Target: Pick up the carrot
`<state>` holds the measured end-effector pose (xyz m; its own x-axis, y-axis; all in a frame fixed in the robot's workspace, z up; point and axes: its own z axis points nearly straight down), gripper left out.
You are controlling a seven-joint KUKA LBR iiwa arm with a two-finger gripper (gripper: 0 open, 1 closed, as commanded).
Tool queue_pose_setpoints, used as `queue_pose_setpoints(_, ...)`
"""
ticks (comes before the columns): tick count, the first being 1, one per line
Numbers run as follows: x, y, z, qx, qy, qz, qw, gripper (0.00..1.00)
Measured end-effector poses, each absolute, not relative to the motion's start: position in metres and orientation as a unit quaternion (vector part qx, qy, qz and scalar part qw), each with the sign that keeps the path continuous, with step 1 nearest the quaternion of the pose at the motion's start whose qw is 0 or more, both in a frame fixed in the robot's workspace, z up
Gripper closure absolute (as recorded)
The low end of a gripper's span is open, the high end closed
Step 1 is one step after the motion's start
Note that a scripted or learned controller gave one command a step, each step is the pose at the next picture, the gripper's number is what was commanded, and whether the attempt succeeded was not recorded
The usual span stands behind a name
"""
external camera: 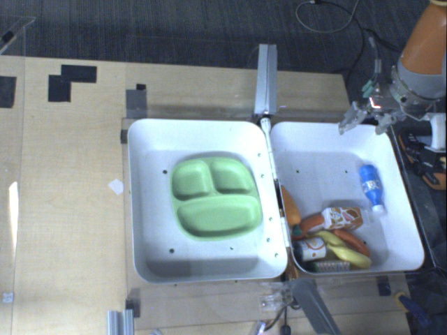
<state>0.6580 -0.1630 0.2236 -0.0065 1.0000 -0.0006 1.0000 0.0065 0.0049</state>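
The carrot [288, 205] is a tapered orange piece lying along the left wall of the right bin [328, 149], its tip pointing away from me. My gripper [367, 121] hangs over the far right corner of that bin, well away from the carrot. Its fingers are spread open with nothing between them. The arm's orange band [426, 37] shows at the upper right.
Near the carrot lie a brown-and-white bottle [337, 219], a yellow banana [343, 251], a reddish-orange piece [353, 241] and a dark can [314, 250]. A blue bottle [371, 185] rests by the right wall. The left bin [147, 208] holds a green divided plate [190, 220].
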Motion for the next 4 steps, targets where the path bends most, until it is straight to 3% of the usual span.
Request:
queue_pose_setpoints(1,0.560,-0.121,0.115,0.703,0.712,0.0010,0.001,0.00)
queue_pose_setpoints(2,0.563,-0.120,0.127,0.703,0.712,0.0035,0.004,1.00)
queue_pose_setpoints(3,0.575,-0.131,0.090,0.757,0.653,0.0042,0.003,1.00)
queue_pose_setpoints(4,0.577,-0.155,0.191,0.797,0.604,0.0018,0.003,1.00)
